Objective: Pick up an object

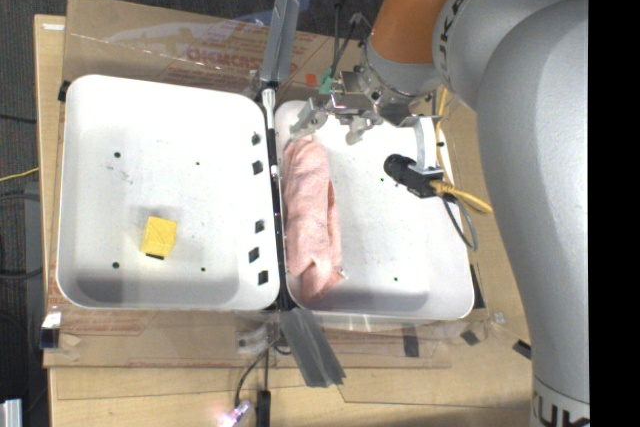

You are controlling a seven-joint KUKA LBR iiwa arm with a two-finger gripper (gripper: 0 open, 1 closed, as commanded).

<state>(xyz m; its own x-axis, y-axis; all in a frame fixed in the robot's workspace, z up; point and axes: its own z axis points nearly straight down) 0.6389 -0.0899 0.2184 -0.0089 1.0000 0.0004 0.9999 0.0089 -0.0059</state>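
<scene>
Reaching in from the right, the grey arm (520,115) hangs over the right bin (400,285). Its end effector (335,120) sits at the far end of that bin, just above the top of the pink roll (308,220). The two fingers look spread apart, with nothing between them. The pink roll lies long and flat along the left wall of the right bin, close to the divider. A small yellow block (159,237) rests in the left bin (100,115), well away from the roll. Both bins sit side by side on the tabletop (50,45).
</scene>
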